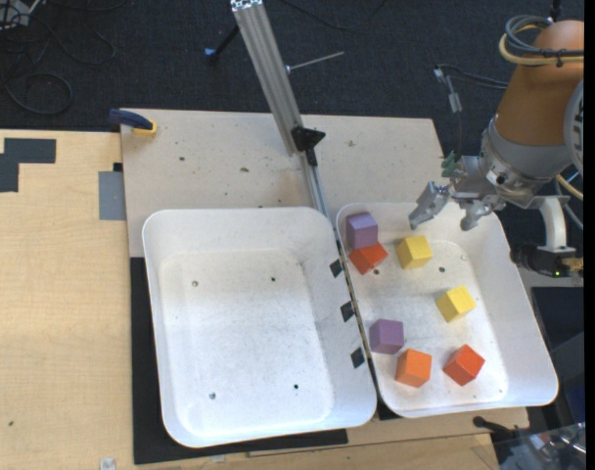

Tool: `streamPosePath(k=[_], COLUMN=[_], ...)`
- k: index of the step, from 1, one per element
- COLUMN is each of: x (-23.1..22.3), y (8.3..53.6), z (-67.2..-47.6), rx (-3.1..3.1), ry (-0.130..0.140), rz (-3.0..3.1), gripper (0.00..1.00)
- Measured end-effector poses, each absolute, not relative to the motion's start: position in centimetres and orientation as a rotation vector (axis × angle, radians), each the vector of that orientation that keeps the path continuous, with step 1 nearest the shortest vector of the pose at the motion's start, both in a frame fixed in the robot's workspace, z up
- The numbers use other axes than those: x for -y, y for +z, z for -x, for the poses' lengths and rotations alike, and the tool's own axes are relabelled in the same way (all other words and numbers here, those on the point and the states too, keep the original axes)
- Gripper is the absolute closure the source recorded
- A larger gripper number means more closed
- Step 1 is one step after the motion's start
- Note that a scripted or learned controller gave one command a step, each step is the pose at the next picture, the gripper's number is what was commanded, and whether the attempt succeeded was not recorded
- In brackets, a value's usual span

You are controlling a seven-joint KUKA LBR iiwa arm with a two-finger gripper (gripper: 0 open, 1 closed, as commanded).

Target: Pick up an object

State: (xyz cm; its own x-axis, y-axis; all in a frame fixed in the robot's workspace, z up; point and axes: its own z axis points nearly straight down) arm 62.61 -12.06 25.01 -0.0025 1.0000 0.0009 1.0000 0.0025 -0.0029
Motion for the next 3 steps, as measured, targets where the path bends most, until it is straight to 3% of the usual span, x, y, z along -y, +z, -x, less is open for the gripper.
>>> streamPosePath(k=[1,3], x=[12.1,12.7], y=[25.0,15.7], z=[-62.6,-63.0], rx=[2.222,2.214], ry=[0.002,0.008], rz=[2.217,2.220], gripper=[0.00,0.00])
